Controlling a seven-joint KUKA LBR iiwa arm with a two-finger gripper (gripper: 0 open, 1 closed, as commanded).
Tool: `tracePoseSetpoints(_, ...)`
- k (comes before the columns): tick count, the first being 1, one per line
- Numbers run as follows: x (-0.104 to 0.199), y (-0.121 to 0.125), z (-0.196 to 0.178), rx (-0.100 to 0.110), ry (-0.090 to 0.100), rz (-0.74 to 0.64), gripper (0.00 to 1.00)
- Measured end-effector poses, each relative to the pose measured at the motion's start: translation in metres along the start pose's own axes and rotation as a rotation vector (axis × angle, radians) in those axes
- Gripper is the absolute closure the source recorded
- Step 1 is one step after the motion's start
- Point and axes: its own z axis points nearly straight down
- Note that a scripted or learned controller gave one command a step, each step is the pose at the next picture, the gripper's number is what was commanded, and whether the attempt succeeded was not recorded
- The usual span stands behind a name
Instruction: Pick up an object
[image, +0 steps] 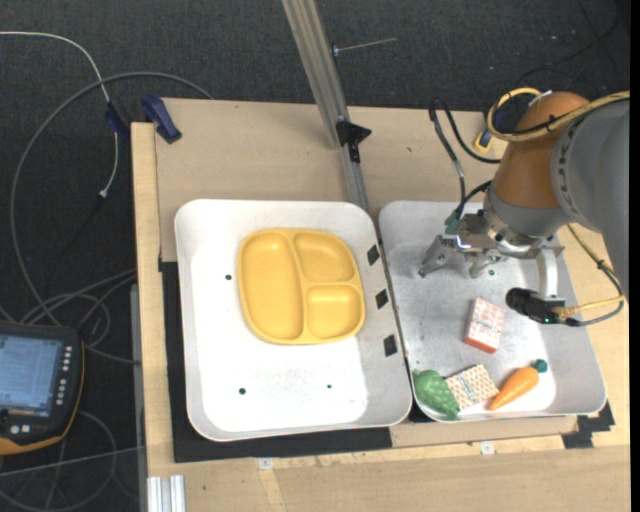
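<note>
Gripper (462, 262) hangs over the upper part of the right bin (430, 310), fingers spread wide, one tip (430, 268) pointing left and the other lower near the middle. Nothing sits between them; whether the tips touch the bin floor cannot be told. Objects lie well apart from the fingers, lower in the same bin: a small box (485, 325) below and right of the gripper, then along the bottom edge a green vegetable (434, 391), a patterned packet (470, 386) and a carrot (516, 386). The left bin (200, 300) holds a yellow divided plate (300, 285).
</note>
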Motion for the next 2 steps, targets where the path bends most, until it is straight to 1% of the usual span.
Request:
tracePoseSetpoints(1,0.001,0.003,-0.016,-0.010,0.000,-0.001,1.00)
tracePoseSetpoints(2,0.010,0.000,-0.074,-0.016,-0.002,-0.002,1.00)
